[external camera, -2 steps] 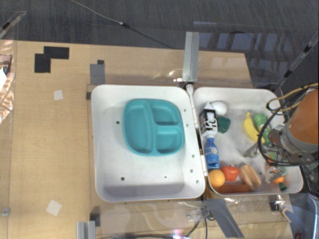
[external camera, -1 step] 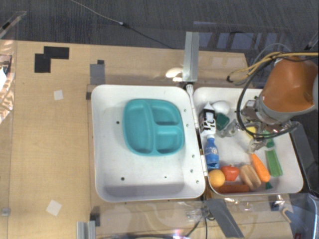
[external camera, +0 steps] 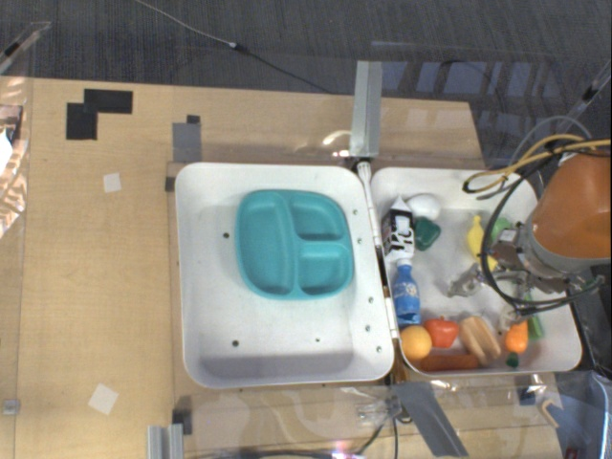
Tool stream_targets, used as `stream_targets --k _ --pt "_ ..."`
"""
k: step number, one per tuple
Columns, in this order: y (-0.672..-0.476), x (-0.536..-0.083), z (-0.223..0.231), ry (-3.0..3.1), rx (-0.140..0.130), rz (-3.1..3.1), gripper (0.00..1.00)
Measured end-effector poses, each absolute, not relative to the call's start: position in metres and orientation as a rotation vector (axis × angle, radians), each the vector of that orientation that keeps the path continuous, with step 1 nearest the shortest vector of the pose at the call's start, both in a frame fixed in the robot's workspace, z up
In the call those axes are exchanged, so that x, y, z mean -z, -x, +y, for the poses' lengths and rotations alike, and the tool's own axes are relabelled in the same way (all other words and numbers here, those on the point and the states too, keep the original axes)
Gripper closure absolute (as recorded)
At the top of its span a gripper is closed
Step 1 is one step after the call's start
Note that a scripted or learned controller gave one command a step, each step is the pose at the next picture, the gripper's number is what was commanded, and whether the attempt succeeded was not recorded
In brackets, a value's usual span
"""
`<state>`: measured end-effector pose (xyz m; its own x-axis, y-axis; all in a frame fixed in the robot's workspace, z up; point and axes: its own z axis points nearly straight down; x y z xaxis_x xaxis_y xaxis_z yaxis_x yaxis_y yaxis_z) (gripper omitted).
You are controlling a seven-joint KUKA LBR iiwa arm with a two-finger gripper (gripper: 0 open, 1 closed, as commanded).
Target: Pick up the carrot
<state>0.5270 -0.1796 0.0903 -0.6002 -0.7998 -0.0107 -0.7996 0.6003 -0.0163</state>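
**Inspector:** Left bin first. What is in it?

**Assistant:** The shallow white plastic bin on the left (external camera: 206, 285) holds one item, a teal plastic plate divided into compartments (external camera: 294, 244). It lies flat, slightly towards the far side of the bin.

**Inspector:** And the right one?

**Assistant:** The shallow white plastic bin on the right (external camera: 449, 185) is crowded. Along its left wall lie a black-and-white labelled bottle (external camera: 400, 230) and, nearer the camera, a blue plastic bottle (external camera: 406, 295), end to end. A dark green lump (external camera: 426, 233) sits just beside the first bottle. Along the near wall: a round orange-yellow fruit (external camera: 415, 341), a red tomato-like piece (external camera: 442, 332), a reddish sausage shape (external camera: 448, 360) and a tan bread-roll shape (external camera: 480, 338). A yellow piece (external camera: 475, 236) lies further back.

**Inspector:** The task item?

**Assistant:** The small orange carrot with a green end (external camera: 517, 338) sits in the near right corner of the right bin, just right of the roll. Its orange body is short and stubby; the green part points towards the near wall. It is partly covered by cables.

**Inspector:** Gripper condition?

**Assistant:** The grey metal two-finger gripper (external camera: 466, 283) hangs over the middle of the right bin, left of the carrot and apart from it. Whether it is spread or closed I cannot tell. Nothing is visibly held.
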Motion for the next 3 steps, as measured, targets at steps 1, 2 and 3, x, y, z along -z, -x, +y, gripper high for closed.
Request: stream_targets --k 1,2,3 --pt "-0.495 -0.090 -0.191 1.487 0.016 2.749 0.00" --pt "-0.505 -0.089 -0.204 1.613 0.008 2.685 0.00" --pt "-0.561 -0.088 -0.177 2.136 0.011 2.291 0.00"
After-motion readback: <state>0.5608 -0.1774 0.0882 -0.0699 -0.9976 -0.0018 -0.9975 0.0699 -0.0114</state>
